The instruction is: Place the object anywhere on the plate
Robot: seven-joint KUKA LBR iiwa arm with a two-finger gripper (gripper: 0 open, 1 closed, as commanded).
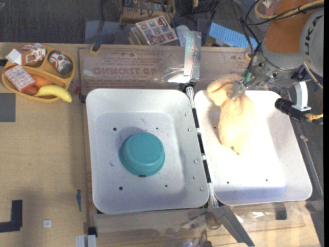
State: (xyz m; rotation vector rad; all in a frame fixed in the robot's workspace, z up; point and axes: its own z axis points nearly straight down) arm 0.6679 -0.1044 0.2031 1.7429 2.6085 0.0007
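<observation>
Frankly, you will struggle with the upper right of the frame: the arm (295, 30) is cut off by the edge there, and the gripper (241, 86) is small, dark and tangled among cables, so whether its jaws are apart or together cannot be told. A pale, cream-coloured object (234, 120), soft-looking and washed out against the bright bin floor, shows just below and left of the gripper, its upper end touching or overlapping the gripper tip; you cannot tell whether it is actually gripped or lying on the floor.

That object appears in the upper left part of the right bin (288, 184). The left bin (103, 189) holds a teal plate (143, 154), round and bowl-like, sitting near its centre, well apart from the object, with the two bins' rims between them.

At the upper left of the frame you will see a yellow tray (10, 81) on the bench carrying a banana (54, 92) and small packets. Beyond the bins lies a cardboard sheet (133, 68), with clutter behind it.
</observation>
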